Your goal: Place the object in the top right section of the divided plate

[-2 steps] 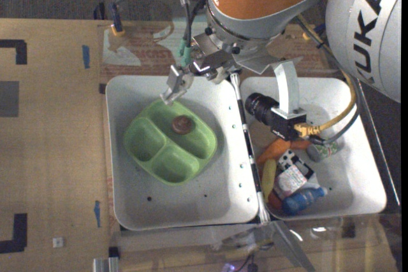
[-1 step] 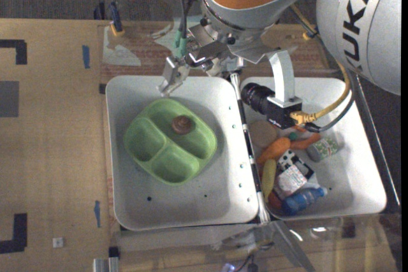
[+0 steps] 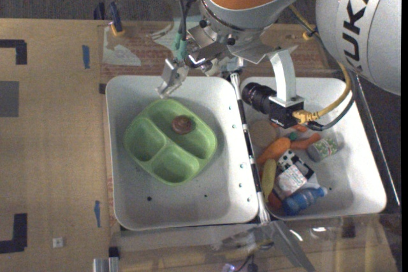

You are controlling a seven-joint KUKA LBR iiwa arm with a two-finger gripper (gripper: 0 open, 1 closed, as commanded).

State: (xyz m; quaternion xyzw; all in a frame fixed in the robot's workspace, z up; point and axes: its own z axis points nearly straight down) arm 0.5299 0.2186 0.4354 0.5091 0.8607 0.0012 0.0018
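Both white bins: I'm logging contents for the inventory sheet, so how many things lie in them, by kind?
Green divided plastic plate in the left white bin: 1
Small brown round object in the plate's top right section: 1
Orange carrot-shaped toys in the right white bin: 2
Blue plastic bottle: 1
Yellow banana-shaped toy: 1
Small grey can: 1
Black-and-white box: 1
Total: 8

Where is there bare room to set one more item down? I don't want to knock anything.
Left bin: bare floor along its front edge, below the green divided plate, and in its near-right corner. The plate's two lower sections are free; a small brown object sits in the top right one. Right bin: crowded at left, bare at right.
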